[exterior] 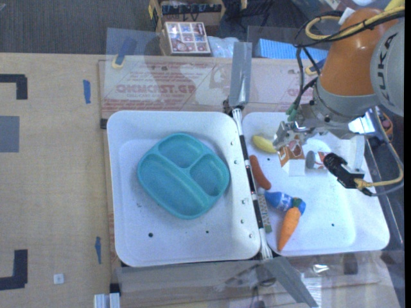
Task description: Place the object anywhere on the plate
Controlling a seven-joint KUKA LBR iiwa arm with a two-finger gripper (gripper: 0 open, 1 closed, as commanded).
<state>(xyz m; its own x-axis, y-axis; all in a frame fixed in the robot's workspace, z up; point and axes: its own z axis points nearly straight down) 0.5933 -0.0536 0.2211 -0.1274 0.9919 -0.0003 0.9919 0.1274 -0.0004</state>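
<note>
Banana [262, 144] lay at the upper left of the right bin [372, 236], well apart from your plate [183, 175]; the gripper [290, 133] hovered just beside it, fingers' state I cannot tell.

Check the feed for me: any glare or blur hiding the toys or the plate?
Camera view: even, soft lighting; the teal plate is crisp with a faint shadow at its lower rim. The right bin is bright white but not blown out; carrot and banana are readable. The claw area is cluttered and slightly soft.
</note>
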